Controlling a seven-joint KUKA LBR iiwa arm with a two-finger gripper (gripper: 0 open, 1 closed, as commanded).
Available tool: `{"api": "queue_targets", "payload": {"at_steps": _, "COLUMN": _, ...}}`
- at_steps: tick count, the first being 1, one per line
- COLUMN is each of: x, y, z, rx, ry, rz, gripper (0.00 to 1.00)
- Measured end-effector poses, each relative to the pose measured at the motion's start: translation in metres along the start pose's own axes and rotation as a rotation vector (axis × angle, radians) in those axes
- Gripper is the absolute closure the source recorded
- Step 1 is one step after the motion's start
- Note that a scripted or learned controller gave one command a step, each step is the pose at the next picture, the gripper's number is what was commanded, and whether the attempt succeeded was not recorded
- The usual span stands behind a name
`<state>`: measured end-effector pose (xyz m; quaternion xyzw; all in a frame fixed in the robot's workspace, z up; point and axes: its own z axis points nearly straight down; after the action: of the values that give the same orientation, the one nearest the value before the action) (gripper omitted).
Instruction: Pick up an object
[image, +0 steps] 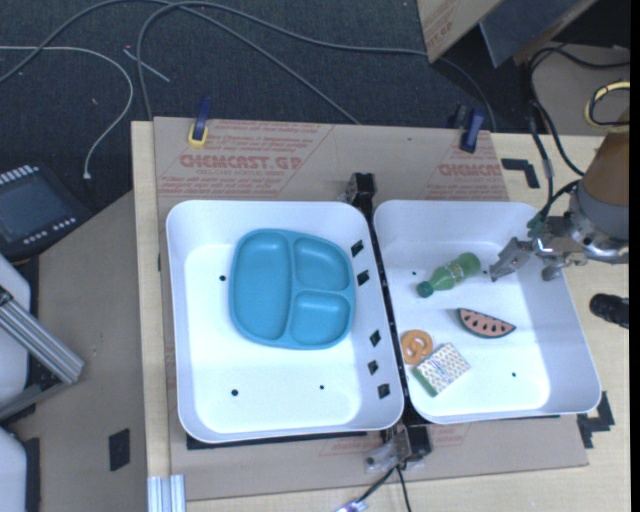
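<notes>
Hovering claw (522, 258) spread wide, holding nothing, near glossy green bottle (449, 275); flat watermelon slice (486, 323) below.

Single fixed camera, mounted above the surface (300, 150), looking down at a slant. Far edge of the surface lies toward frame top, near edge toward the bottom. Stand-off moderate: both white bins fit in full, left bin (195, 330) and right bin (560, 350) side by side across mid-frame, with dark floor (300, 50) behind. Arm (605, 190) enters from frame right.
</notes>
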<state>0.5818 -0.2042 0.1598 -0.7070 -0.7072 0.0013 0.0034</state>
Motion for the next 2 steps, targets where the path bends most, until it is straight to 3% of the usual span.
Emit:
{"api": "queue_targets", "payload": {"at_steps": 1, "x": 0.007, "y": 0.003, "z": 0.061, "rx": 0.000, "ry": 0.001, "rz": -0.001, "gripper": 0.00}}
{"api": "queue_targets", "payload": {"at_steps": 2, "x": 0.008, "y": 0.004, "z": 0.075, "rx": -0.004, "ry": -0.001, "rz": -0.001, "gripper": 0.00}}
